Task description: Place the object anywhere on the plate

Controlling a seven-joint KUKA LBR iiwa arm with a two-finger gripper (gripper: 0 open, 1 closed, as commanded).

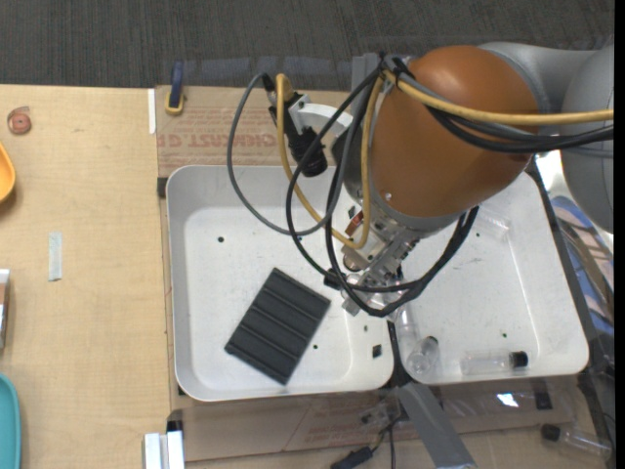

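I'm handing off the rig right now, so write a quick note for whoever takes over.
Gripper: low over the divide between the two bins, under the orange band; what it holds, if anything, can't be read.
Black ridged plate: lying flat and tilted in the left bin, nothing on it.
Clear tube-like item: near the front of the right bin.
Done: nothing placed.
Left: set the object on the plate.

1. Two bins sit side by side on the bench [78, 213]: the left bin [195, 262] and the right bin [547, 301], walls touching in the middle.
2. A ribbed slab [278, 323] lies flat in the left bin, towards its front, turned at a slant.
3. The arm [449, 135] hangs over the seam between the bins, cables [264, 164] looping out over the left bin's back.
4. The claw [376, 277] sits low, just right of the slab.
5. A clear tube [488, 362] lies along the right bin's front wall.
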